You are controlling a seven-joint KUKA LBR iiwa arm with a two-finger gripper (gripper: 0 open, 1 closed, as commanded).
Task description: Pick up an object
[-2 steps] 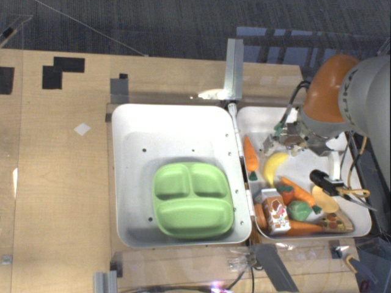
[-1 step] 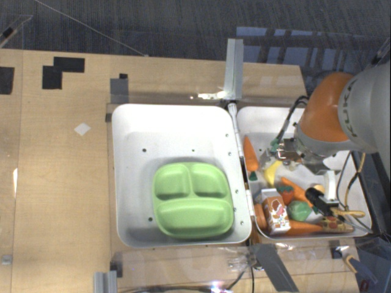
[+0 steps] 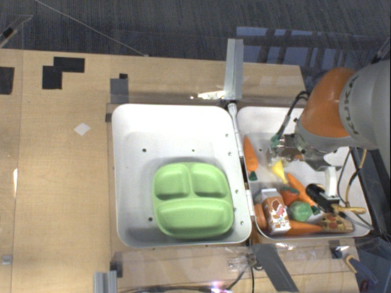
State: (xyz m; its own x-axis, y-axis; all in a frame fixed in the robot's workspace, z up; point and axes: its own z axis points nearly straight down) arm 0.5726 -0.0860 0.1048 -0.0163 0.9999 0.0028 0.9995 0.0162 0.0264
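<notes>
Lettering: dark "KU", cut off, on grey arm housing, right of the gripper | small carton below it: print unreadable

Right bin: bare white floor beyond the gripper, up to the far wall; open passage. View-left of the gripper: carrot lying along the dividing wall. Nearer the camera than the gripper: yellow piece, second carrot, green ball and carton, crowded together. Left bin, past the wall: green divided plate at the near middle, bare floor behind and beside it.
</notes>
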